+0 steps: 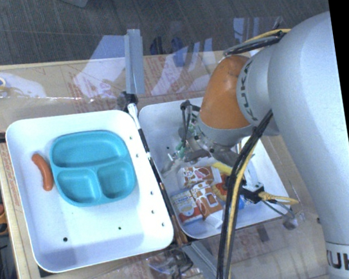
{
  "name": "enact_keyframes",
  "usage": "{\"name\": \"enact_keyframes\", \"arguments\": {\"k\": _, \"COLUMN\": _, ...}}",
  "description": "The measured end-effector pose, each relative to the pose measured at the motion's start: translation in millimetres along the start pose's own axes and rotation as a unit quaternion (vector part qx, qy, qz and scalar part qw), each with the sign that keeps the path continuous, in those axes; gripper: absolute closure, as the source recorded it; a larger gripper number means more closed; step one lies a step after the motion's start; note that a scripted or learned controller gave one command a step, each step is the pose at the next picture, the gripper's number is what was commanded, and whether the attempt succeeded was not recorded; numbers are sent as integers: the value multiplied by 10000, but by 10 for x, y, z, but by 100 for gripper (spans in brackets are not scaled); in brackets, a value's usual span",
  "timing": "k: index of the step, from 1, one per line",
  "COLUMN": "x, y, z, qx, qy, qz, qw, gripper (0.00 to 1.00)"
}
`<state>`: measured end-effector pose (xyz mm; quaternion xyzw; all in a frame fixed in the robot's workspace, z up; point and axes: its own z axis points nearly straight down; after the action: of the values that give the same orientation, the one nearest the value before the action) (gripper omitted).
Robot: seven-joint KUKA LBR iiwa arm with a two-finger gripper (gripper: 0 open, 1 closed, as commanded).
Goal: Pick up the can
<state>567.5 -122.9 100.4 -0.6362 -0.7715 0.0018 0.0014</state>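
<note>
fixed overhead camera, slanted down, both bins (42,253)

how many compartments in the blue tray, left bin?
3. In the blue tray: one wide compartment across the far side, two smaller ones on the near side, left and right. None hidden.

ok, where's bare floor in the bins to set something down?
Left bin: bare floor along the near side, below the blue tray, and a strip right of the tray. The hot dog fills the gap on the tray's left. Right bin: crowded; the arm covers most of it, and the can lies beside cables.
</note>
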Motion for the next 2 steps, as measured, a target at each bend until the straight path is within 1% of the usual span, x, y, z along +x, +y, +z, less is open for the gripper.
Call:
{"name": "enact_keyframes", "arguments": {"k": 1, "x": -79, "y": -640, "z": 81, "qx": -31, "qy": -6, "qz": -392, "qw": 9992, "gripper": 0}}
{"name": "enact_keyframes", "arguments": {"k": 2, "x": -77, "y": -618, "z": -27, "qx": -52, "qy": -17, "qz": -420, "qw": 9991, "gripper": 100}}
